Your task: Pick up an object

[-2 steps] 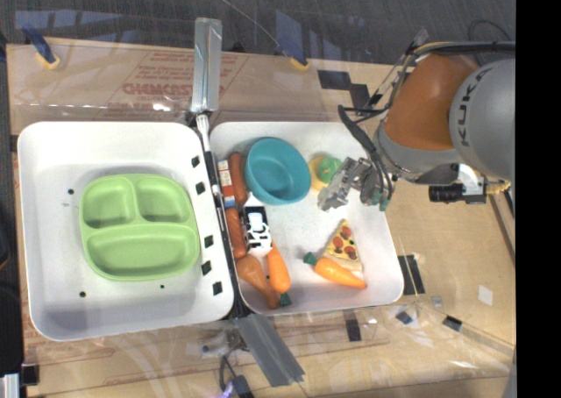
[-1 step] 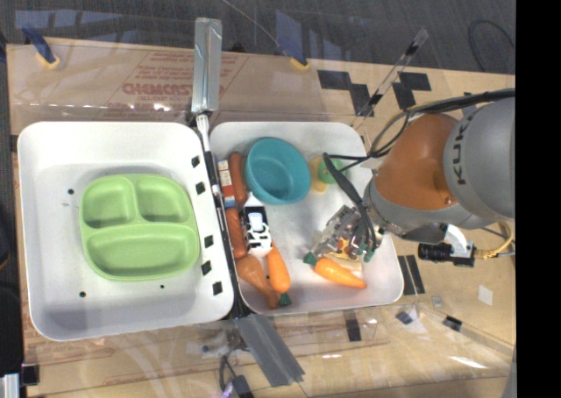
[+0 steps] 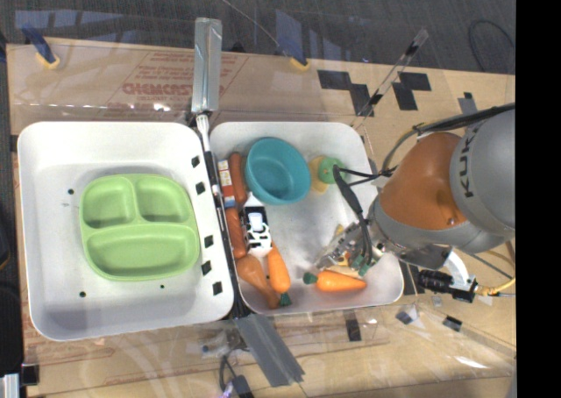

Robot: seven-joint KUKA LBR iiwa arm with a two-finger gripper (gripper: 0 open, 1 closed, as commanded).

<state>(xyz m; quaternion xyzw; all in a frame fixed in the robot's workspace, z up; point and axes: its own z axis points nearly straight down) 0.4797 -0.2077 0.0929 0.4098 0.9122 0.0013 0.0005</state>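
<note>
The bench carries two white bins side by side, and the arm [image 3: 438,190], grey with an orange band, reaches in from the right over the right bin [image 3: 379,293]. Its gripper [image 3: 351,252] is low in the lower right part of that bin, just above a small carrot [image 3: 340,281] that lies flat near the front wall with its green end to the left. Whether the gripper is wide, narrow or closed on something I cannot tell, because the wrist and the cables cover it, and nothing can be seen clearly inside it. A teal bowl [image 3: 277,170] stands upright in the upper part of the right bin, and a small yellow-green toy [image 3: 326,169] lies just beside it on the right. Along the left wall of this bin there is a row of things: a reddish sausage-like piece [image 3: 237,175] at the top, a black and white object [image 3: 255,230] below the bowl, and two more carrots [image 3: 265,272] close together near the front left corner. The left bin [image 3: 39,212] holds a green divided plate [image 3: 138,226] with three compartments, lying flat in its middle.
</note>
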